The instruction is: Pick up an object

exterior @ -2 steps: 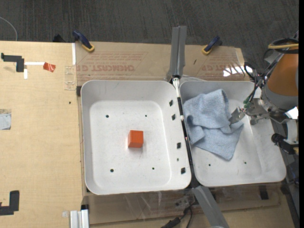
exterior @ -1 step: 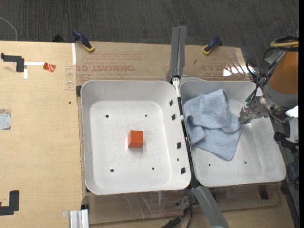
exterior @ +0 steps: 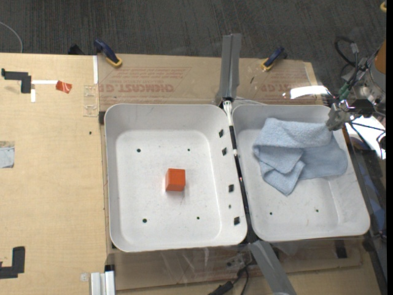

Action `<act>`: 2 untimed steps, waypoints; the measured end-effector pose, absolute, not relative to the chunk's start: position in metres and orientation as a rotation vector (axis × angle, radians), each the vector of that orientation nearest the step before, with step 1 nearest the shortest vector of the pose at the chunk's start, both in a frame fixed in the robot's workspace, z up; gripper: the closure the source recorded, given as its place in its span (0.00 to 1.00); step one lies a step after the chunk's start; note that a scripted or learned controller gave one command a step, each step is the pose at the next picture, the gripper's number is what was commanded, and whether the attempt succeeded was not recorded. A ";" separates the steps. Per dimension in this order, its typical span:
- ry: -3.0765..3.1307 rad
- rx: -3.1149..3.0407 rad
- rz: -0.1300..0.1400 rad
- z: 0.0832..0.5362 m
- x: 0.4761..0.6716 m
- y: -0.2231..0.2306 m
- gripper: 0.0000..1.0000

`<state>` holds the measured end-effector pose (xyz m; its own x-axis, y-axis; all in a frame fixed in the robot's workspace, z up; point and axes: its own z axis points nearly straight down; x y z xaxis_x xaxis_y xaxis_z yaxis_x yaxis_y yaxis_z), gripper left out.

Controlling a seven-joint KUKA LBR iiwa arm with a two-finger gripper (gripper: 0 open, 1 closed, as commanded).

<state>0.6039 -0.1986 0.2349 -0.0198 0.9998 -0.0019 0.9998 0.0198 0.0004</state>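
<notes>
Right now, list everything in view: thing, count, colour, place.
white bins: two, white, side by side on the bench, left and right
orange block: one, orange, middle of the left bin
cloth: one, light blue, crumpled in the right bin's upper part
clamps: two, blue and yellow, on the cardboard behind the bins, left and right
tool: one, grey metal, at the right bin's upper right edge beside the cloth

An orange-red block (exterior: pixel 175 180) in one white bin (exterior: pixel 123 165), a pale blue cloth (exterior: pixel 298 152) in the other
</notes>
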 end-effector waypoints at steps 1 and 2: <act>2.536 1.854 -0.001 0.197 0.580 -0.208 1.00; 2.721 1.568 0.000 0.204 0.495 -0.191 1.00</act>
<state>0.4950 -0.1909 0.2043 -0.5015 0.8651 -0.0007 0.8651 0.5015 0.0004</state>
